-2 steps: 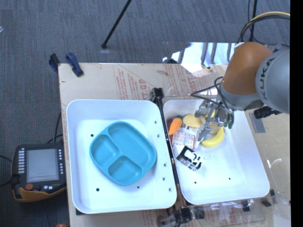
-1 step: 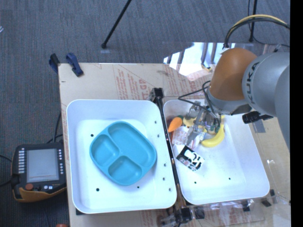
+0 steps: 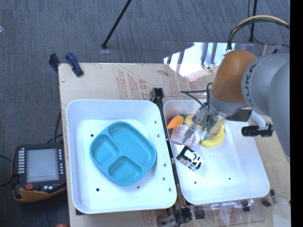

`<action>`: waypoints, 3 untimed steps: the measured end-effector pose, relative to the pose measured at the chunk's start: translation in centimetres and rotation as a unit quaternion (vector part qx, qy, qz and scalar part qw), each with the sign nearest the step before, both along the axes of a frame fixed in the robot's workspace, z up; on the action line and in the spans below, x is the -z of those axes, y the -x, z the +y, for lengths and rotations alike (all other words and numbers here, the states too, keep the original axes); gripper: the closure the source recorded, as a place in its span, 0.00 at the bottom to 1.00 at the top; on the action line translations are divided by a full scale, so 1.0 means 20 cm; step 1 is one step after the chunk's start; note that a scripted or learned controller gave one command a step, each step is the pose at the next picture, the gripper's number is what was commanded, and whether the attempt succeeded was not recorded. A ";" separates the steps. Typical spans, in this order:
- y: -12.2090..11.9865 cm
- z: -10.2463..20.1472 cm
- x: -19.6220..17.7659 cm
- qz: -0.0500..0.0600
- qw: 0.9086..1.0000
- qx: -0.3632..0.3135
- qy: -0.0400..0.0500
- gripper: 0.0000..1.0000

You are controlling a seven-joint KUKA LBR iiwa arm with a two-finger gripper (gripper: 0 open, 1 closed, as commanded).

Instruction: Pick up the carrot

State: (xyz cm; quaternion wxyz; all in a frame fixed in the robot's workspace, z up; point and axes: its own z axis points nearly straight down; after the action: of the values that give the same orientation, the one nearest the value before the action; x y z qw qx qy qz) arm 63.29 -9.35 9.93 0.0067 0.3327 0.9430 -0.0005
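Observation:
The orange carrot lies at the far left corner of the right bin, against its left wall. My gripper hangs low in that bin, just right of the carrot, over a cluster of items. A clear wrapped packet and a yellow banana lie right beside its tip. The grey arm with its orange band comes in from the right and hides the bin's far wall.
A black and white toy lies in the right bin in front of the cluster. The left bin holds a blue divided plate. A teach pendant sits left of the bench. Blue clamps grip the far left board edge.

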 end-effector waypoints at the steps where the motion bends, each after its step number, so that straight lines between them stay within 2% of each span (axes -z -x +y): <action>1: -0.05 -0.05 0.00 -0.001 0.991 0.130 -0.006 0.00; 2: -0.08 0.01 0.01 -0.002 0.976 0.216 -0.005 0.00; 3: -0.08 0.01 0.02 -0.002 0.977 0.215 -0.004 0.00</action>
State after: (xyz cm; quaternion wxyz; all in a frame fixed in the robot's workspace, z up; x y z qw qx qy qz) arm 64.92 -9.22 9.62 0.0074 0.5279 0.8493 0.0026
